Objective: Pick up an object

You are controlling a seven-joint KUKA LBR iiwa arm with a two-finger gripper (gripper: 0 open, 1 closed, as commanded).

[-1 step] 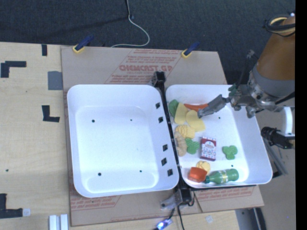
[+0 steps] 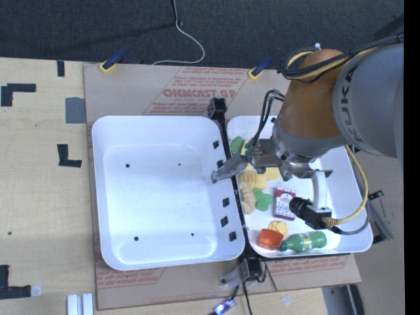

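Note:
My gripper (image 2: pixel 235 167) hangs low over the left side of the right bin (image 2: pixel 348 176), close to the divider between the two bins. The bulky wrist and orange band hide much of it. Just below it lies a tan, lumpy object (image 2: pixel 248 190), and a green piece (image 2: pixel 262 200) sits beside that. A green item (image 2: pixel 236 144) and a yellow one (image 2: pixel 249 147) lie just above the gripper. Farther toward the front are a small red-and-white box (image 2: pixel 283 203), a yellow piece (image 2: pixel 278 228), an orange-red object (image 2: pixel 269 239) and a green bottle (image 2: pixel 306 242).
The left bin (image 2: pixel 157 189) stands beside the right one, its rim touching it. Black clips line the shared rim (image 2: pixel 226 202). A black cable with a yellow wire (image 2: pixel 328 222) loops over the right bin. Cardboard lies under both bins.

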